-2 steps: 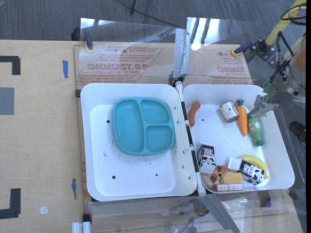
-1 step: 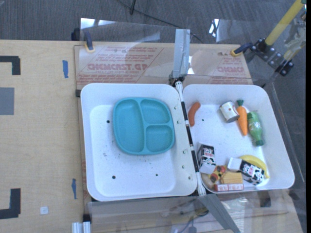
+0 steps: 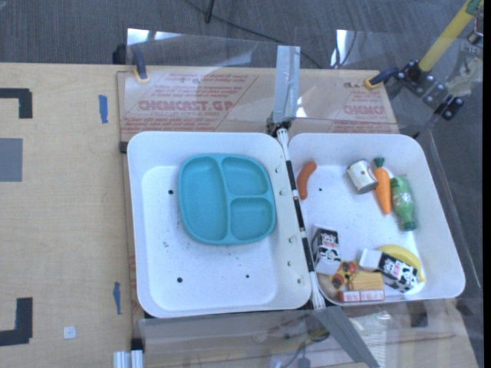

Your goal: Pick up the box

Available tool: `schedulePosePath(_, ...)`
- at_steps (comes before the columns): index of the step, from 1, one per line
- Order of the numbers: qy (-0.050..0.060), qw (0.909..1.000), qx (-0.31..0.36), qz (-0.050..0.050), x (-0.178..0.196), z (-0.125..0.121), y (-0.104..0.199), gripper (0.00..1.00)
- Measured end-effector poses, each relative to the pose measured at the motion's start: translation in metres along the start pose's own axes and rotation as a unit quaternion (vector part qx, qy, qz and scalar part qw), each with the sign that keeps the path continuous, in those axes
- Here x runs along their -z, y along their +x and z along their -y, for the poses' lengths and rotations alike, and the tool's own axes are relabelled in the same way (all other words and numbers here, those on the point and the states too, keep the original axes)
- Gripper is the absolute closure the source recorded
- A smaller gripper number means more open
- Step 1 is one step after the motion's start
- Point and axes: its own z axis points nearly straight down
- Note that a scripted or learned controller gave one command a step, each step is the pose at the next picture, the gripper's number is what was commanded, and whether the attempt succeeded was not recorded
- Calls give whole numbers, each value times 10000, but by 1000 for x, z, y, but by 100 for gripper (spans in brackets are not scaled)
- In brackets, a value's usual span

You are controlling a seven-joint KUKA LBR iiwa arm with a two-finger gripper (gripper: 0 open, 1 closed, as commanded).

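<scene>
Two small white boxes with black cow patches lie in the right bin (image 3: pixel 430 167). One box (image 3: pixel 326 248) stands near the divider. The other box (image 3: pixel 397 271) lies near the front right corner, touching a banana (image 3: pixel 406 256). A flat yellow box (image 3: pixel 367 280) sits between them at the front wall. My gripper (image 3: pixel 439 90) hangs at the top right, beyond the right bin's far corner and well away from all the boxes, with nothing seen in it.
The right bin also holds an orange sausage (image 3: pixel 305 179), a silver can (image 3: pixel 359 175), a carrot (image 3: pixel 381 191), a green bottle (image 3: pixel 403 202) and small toy food (image 3: pixel 343 276). A teal divided plate (image 3: pixel 227 198) lies in the left bin (image 3: pixel 153 267).
</scene>
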Motion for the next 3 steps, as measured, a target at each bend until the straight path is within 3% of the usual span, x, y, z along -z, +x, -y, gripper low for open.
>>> schedulePosePath(2,19,10000,48,33,13,-3,4,100)
schedulePosePath(3,-5,9960,890,0,34,45,46,100)
